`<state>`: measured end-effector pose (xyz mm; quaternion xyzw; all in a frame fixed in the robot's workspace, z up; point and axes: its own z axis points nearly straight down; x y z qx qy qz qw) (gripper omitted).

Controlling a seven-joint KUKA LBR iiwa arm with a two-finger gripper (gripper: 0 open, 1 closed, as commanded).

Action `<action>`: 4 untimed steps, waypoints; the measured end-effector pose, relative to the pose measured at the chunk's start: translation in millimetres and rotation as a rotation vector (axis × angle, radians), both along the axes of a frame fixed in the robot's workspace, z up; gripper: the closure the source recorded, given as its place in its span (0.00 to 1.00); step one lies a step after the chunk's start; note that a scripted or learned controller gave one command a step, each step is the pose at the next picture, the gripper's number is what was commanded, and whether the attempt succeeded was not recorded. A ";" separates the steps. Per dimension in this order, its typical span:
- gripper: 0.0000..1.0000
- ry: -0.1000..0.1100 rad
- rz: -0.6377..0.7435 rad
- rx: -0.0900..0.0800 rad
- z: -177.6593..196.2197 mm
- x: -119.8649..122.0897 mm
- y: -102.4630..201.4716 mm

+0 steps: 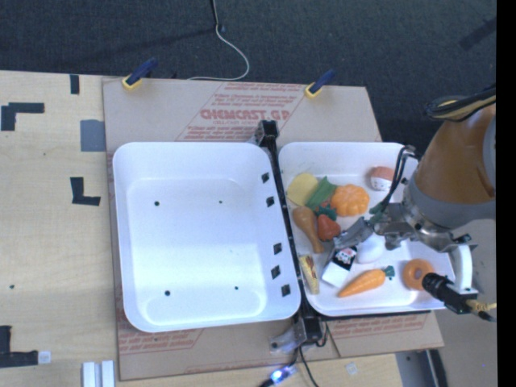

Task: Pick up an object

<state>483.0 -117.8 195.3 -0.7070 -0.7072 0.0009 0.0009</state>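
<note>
A: What do we have under everything?

B: A pale wood counter with black tape marks on its left part. On it lies a cardboard sheet with red print, held at the far edge by two clamps, one yellow and blue, one blue. Beyond the counter we see dark carpet, with a thin white cable trailing across it.

A: And on the cardboard?

B: Two white bins side by side. The left bin shows us its bare floor with a few small dark dots. The right bin holds the clutter. A black strip runs between them.

A: What do we count in there?

B: A yellow block, a green piece touching it, an orange pepper, a brown piece by the near wall, a red piece, a white card, a carrot, an orange ring, and a pink and white piece at the far side.

A: Where is the gripper?

B: Low in the right bin, in the thick of the pile, just beside the red piece and above the card. The arm reaches in from the right and covers that corner of the bin.

A: Fingers apart or together?

B: We cannot tell; they blur into the objects, and we see nothing plainly held between them.
</note>
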 end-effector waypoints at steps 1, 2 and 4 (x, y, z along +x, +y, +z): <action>0.00 -0.006 -0.001 -0.001 -98.3 28.9 11.8; 1.00 0.002 0.001 0.002 -92.6 26.8 13.6; 1.00 -0.010 0.007 0.000 -11.3 179.1 116.8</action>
